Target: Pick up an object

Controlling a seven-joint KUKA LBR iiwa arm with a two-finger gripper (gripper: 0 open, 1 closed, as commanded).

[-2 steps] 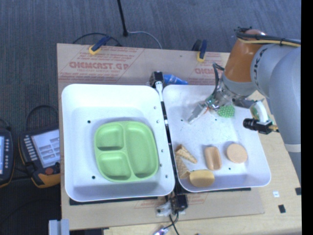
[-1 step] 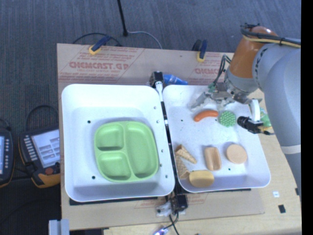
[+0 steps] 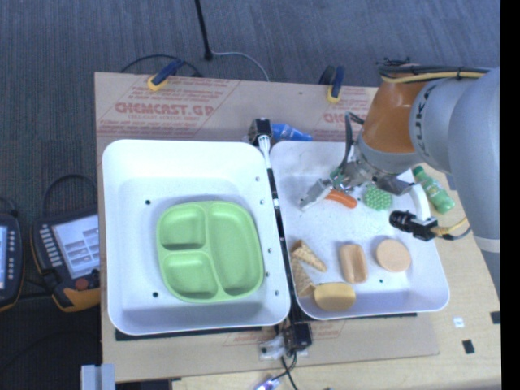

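Observation:
My gripper (image 3: pixel 319 192) is low in the upper left part of the right bin (image 3: pixel 435 299), reaching in from the right. An orange carrot-like piece (image 3: pixel 344 200) lies just right of its tip, touching or nearly so. A green bumpy ball (image 3: pixel 376 196) sits beside that, under the wrist. Further right a green bottle (image 3: pixel 433 188) leans on the bin wall. Along the front lie a tan bun (image 3: pixel 352 262), a round tan disc (image 3: pixel 393 255), a yellow wedge (image 3: pixel 334 296) and two waffle cones (image 3: pixel 308 257).
The left bin (image 3: pixel 122 218) holds a green divided plate (image 3: pixel 210 249). A blue object (image 3: pixel 290 132) lies on the board behind the bins. The ridge between the bins (image 3: pixel 275 210) runs close to the gripper's left.

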